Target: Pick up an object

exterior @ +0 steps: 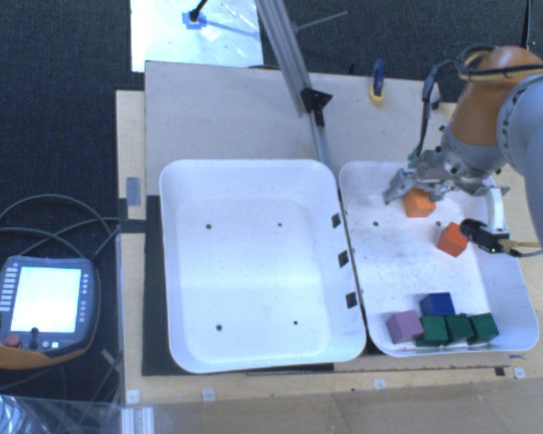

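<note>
The arm enters from the right edge of the frame, and its gripper (420, 188) sits low over the upper part of the right bin (371, 242), fingers spread apart above an orange block (419, 204) that lies just below them, not visibly clamped. A second orange block (452, 240) lies nearby to the lower right. At the bin's lower edge cluster a pink block (403, 325), a blue block (437, 304) and green blocks (457, 329); the left bin (253, 260) fills mid-frame.

My tool (418, 188) sits over the orange block (419, 204) in the right bin (362, 242); second orange block (452, 240) nearby.
</note>
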Controlling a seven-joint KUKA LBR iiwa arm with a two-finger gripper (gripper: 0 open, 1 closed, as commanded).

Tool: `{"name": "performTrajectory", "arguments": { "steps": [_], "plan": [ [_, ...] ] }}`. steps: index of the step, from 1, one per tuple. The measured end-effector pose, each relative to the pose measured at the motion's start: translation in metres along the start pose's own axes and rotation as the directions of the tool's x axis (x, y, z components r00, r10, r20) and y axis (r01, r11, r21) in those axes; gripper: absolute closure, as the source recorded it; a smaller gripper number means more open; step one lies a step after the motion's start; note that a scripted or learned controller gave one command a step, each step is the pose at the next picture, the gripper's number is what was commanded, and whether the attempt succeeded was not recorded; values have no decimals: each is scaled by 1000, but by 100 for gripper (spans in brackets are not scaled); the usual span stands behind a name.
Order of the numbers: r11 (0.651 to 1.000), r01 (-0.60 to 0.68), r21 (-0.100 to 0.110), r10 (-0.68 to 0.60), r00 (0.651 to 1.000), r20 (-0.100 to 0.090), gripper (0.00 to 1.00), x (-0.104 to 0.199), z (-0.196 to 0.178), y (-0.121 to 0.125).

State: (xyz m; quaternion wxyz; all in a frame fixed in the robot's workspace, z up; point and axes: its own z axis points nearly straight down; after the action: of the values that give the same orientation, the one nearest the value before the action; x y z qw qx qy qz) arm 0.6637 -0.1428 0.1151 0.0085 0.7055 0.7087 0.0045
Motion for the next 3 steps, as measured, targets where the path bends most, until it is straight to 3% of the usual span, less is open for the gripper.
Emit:
{"name": "performTrajectory", "arguments": {
  "steps": [1, 2, 3],
  "plan": [
    [1000, 3, -5, -3, 1000, 2, 100, -1, -11, 2],
    [1000, 0, 10, 0, 1000, -4, 100, 1, -71, -4],
    [1000, 1, 12, -1, 1000, -4, 100, 1, -109, -2]
  ]
}}
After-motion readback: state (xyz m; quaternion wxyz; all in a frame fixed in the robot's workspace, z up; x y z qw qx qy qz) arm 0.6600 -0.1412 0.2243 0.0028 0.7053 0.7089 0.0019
